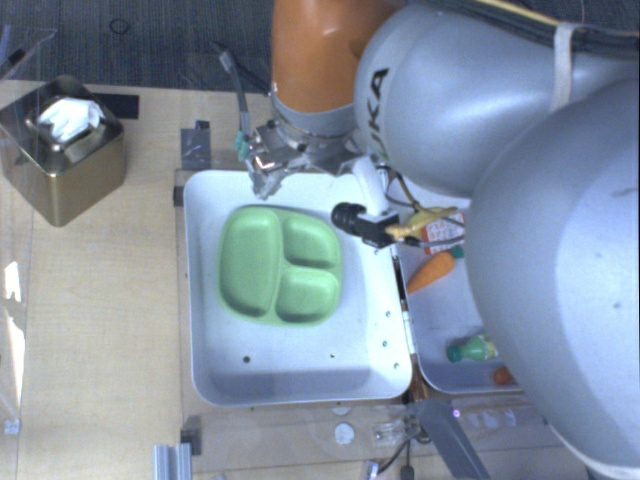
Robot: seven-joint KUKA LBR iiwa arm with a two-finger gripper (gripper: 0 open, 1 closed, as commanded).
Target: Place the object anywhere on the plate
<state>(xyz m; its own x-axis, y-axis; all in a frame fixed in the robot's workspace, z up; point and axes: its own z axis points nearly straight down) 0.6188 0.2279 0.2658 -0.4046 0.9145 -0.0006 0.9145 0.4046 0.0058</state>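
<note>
In the left of the two shallow white plastic bins (215,368) lies a light green, three-compartment plastic plate (280,265), each of its compartments bare. Above the plate's far edge, near the bin's back wall, hangs the metal two-finger gripper (266,178) of the grey arm (480,118) with its orange band (320,38); at this slant and blur I cannot tell how its tips stand, and nothing is visibly caught there. A black cylindrical part (358,224) juts out just right of the plate, over the bin's right side. The right bin (432,363) holds an orange carrot-shaped toy (433,271), a red-and-white packet (442,231) just beyond it, a small green and yellow object (472,349) nearer the front, and an orange scrap (503,375) partly hidden by the arm. Well apart on the wooden bench (90,348) stands a brass-coloured square box (65,173) with white crumpled material inside.
</note>
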